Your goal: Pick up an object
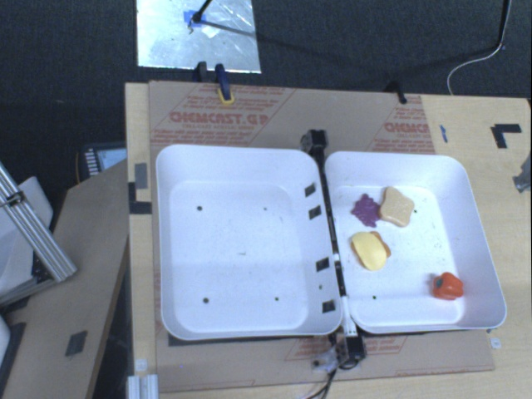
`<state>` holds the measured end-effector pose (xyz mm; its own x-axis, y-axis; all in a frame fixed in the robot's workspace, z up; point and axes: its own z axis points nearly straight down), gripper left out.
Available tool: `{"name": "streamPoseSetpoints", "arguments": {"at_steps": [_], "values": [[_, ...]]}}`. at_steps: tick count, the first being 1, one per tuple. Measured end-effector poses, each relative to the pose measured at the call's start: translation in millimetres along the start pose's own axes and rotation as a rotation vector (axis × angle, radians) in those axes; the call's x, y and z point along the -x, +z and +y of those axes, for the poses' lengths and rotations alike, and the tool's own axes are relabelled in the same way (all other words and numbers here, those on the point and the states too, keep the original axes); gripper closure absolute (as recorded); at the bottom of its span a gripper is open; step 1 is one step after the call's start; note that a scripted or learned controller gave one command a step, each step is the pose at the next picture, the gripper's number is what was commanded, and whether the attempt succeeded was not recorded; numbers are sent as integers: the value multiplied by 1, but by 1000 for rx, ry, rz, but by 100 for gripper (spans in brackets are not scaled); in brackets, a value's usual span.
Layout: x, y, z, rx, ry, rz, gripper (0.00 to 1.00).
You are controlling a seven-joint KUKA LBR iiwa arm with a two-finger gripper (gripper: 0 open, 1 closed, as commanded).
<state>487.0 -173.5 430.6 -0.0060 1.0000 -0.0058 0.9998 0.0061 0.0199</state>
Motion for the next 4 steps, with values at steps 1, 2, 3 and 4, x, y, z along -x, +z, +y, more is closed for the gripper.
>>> {"name": "streamPoseSetpoints", "arguments": {"at_steps": [1,2,3,4], "values": [[-43,-112,3,-3,-3,3,100],[-93,94,-3,-33,0,9,100],[-190,49,8,-14,-8,9,100],[-237,-50,23,-6,-3,9,100]]}}
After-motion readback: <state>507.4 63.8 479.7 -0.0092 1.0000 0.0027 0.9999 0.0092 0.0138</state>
